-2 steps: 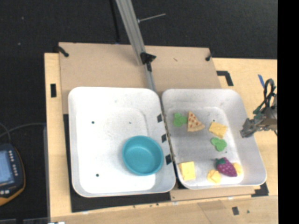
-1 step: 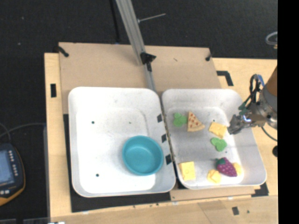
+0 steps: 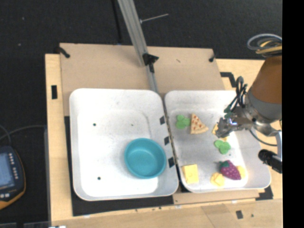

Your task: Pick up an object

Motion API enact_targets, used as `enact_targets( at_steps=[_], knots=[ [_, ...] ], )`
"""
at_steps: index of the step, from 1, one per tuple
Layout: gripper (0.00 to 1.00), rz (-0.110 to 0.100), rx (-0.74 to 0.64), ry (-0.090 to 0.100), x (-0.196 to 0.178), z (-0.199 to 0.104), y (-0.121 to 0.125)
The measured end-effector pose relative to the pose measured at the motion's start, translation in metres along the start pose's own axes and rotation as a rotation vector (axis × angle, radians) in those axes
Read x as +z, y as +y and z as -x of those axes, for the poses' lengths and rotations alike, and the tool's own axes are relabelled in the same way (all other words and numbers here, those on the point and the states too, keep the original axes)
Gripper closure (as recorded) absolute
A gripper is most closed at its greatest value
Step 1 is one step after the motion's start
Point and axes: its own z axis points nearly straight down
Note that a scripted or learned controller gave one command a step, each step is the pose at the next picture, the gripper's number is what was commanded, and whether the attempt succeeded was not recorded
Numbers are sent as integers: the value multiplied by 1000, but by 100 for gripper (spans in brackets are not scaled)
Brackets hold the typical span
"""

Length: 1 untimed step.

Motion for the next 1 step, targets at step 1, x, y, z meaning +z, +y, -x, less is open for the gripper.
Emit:
enact_targets(
  at_steps=[1],
  knots=[
    [100, 1, -2, 2, -5, -48, 16]
  ],
)
